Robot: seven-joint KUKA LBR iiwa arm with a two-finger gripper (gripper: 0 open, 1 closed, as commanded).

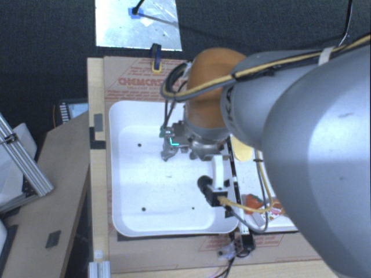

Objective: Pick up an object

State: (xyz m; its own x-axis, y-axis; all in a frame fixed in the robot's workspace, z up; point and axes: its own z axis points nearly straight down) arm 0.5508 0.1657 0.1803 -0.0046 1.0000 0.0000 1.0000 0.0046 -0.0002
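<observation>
My gripper [168, 149] hangs over the upper middle of the left white bin [124, 155], close to the bin's floor, with a small green light glowing on its body. I see nothing between it and the floor. In the right bin a pale yellow thing [244, 152] and an orange-red thing [254, 202] peek out from under the arm. The arm hides most of that bin.
The big grey arm with its orange band [208, 91] fills the right half of the view. A few small dark spots [139, 145] mark the left bin's floor. Cardboard [136, 80] lies under the bins, and a shiny metal plate [136, 16] sits behind them.
</observation>
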